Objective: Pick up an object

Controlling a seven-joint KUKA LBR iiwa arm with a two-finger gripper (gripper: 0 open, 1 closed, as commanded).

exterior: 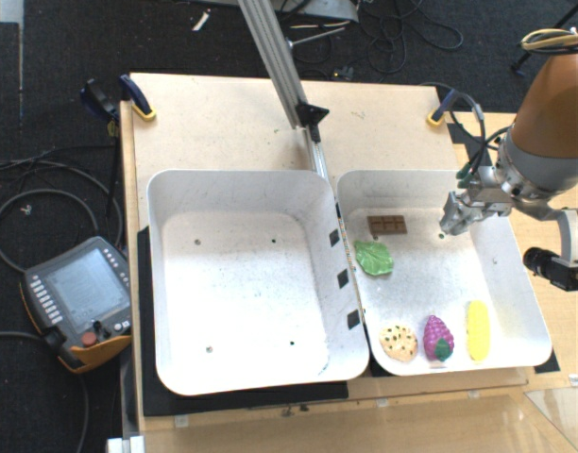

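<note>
Nearest the camera, along the front edge of the right bin [516,272], three toy foods lie in a row: a round cookie with dark chips [399,342] close to the front-left corner, a purple bunch of grapes with a green stem end [438,337] just beside it, and a yellow corn cob [477,329] towards the front-right corner, set lengthwise front to back. None of the three touches another, though the cookie and grapes are very near each other.

Further back in the same bin, a green lettuce leaf [374,258] rests by the left wall, near the divider between the bins. Behind it, apart from the leaf, a brown chocolate bar [387,224] lies flat near the back wall.

From the right the grey arm with its orange band reaches over the back-right part of the bin. Its gripper [452,221] points down and leftward, hanging over bare bin floor to the right of the chocolate bar, well apart from the front row. Whether the fingers are apart or together cannot be told from this angle; nothing shows between them.

Left bin [176,206] sits beside it on the bench [223,121]. A teach pendant [79,295] lies on the floor off the bench's left edge.
</note>
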